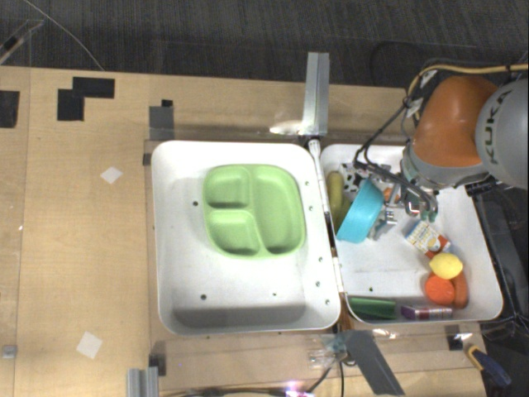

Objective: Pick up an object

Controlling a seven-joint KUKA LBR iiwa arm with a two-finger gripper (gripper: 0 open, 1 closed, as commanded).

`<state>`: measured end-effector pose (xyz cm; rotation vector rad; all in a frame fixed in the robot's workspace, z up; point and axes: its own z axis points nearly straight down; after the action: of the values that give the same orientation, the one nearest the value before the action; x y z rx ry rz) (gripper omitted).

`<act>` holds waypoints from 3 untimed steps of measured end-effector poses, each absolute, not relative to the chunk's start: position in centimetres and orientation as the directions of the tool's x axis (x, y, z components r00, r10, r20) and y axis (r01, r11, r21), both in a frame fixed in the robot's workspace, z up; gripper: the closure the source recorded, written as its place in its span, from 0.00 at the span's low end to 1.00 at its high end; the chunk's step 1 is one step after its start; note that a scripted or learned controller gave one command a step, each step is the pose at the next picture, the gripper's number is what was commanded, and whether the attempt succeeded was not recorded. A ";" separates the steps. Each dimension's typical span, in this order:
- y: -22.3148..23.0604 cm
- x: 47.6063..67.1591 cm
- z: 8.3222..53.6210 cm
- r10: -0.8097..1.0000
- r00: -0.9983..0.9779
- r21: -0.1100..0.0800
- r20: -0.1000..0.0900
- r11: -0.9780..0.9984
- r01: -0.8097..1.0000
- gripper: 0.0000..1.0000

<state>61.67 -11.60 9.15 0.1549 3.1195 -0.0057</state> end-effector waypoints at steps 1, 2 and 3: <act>-9.4 59.9 9.1 0.130 -0.991 -0.011 -0.021 0.991 0.131 0.00; -10.0 55.8 9.1 0.216 -0.976 -0.003 -0.019 0.976 0.216 0.00; -9.7 53.0 9.2 0.294 -0.955 -0.010 -0.031 0.956 0.294 0.00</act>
<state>52.99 -9.74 9.23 0.4631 3.0780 -0.0232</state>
